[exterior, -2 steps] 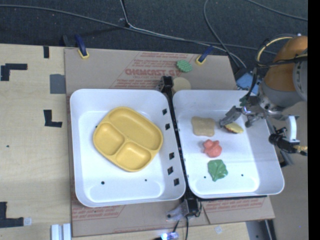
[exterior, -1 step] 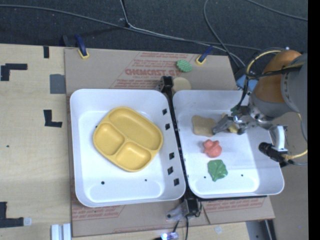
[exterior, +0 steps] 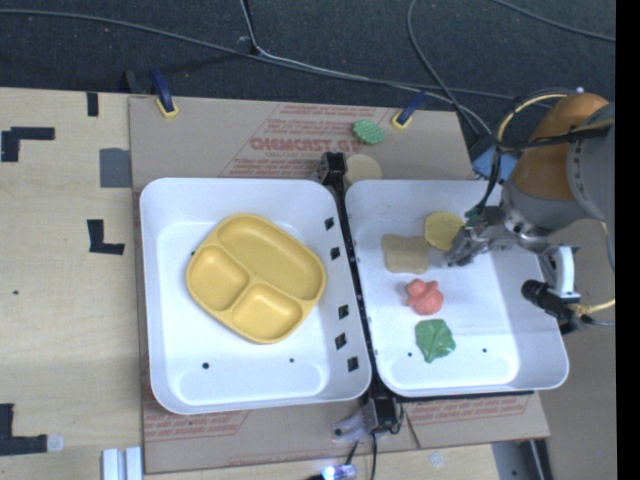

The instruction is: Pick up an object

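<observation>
Dark carpet runs behind your bench, with thin cables trailing across it. On the bench lies a brown cardboard sheet, held by two blue-and-yellow clamps at its far edge, and on that sit the two white bins, touching along their inner walls. Your left bin holds a yellow divided tray (three compartments, turned at a slant). Your right bin holds four small things: a beige slab near the far left, a yellow disc just beside it, a red lump nearer the middle, and a green leafy piece toward the near wall. The arm reaches in from the right, and its jaws sit low, right against the yellow disc's right edge; you cannot tell whether they are apart or closed. A small green dotted piece lies on the cardboard beyond the bins.
</observation>
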`<state>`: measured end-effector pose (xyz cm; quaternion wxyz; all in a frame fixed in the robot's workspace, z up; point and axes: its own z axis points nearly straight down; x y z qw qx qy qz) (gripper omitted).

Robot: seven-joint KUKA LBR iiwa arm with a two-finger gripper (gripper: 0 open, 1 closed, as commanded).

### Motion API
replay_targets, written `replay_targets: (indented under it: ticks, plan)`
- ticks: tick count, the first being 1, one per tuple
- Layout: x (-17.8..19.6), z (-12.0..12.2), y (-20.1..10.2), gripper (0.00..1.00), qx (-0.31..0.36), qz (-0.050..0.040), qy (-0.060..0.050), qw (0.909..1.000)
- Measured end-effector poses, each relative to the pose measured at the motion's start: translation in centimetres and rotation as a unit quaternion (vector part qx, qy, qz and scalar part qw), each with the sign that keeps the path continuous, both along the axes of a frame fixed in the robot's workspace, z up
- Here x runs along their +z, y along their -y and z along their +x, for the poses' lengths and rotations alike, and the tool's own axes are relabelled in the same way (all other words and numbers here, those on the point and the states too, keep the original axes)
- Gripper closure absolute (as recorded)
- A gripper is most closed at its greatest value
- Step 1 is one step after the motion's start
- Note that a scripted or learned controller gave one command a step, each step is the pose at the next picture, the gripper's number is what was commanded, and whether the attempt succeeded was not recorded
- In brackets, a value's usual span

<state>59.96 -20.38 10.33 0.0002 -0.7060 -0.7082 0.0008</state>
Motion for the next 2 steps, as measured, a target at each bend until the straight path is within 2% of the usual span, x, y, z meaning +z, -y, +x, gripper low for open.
replay_targets:
  ticks: [2]
  plan:
    - [11.8, 0.3, 0.0, 1.00, -0.001, -0.0005, 0.003, 1.0000]
